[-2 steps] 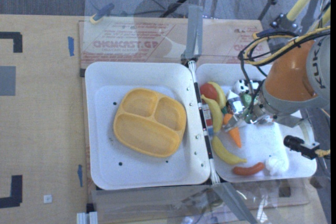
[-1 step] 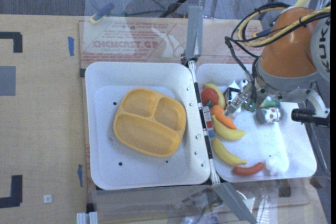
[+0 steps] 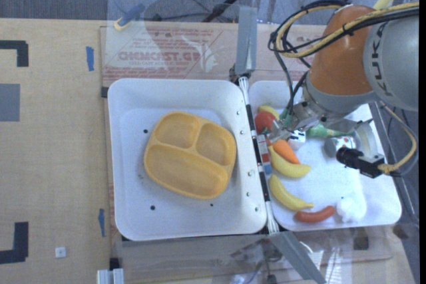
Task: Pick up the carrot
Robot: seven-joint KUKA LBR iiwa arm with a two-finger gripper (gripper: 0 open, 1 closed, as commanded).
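Nearest the camera, a red sausage (image 3: 315, 214) lies at the front of the right bin (image 3: 383, 206), well below the carrot (image 3: 285, 151). That carrot sits near the bin's left wall, its long axis slanting, thick end up-left and tip down-right, resting just above a banana (image 3: 290, 168). Just above the carrot hangs the gripper (image 3: 291, 132), and whether it is wide or narrow I cannot tell, since the wrist hides it. By my judgement this is the approach step: the next move calls for lowering squarely across the carrot's slant, clear of the banana. Beyond the carrot, a yellow tray (image 3: 190, 154) rests in the left bin (image 3: 126, 163).
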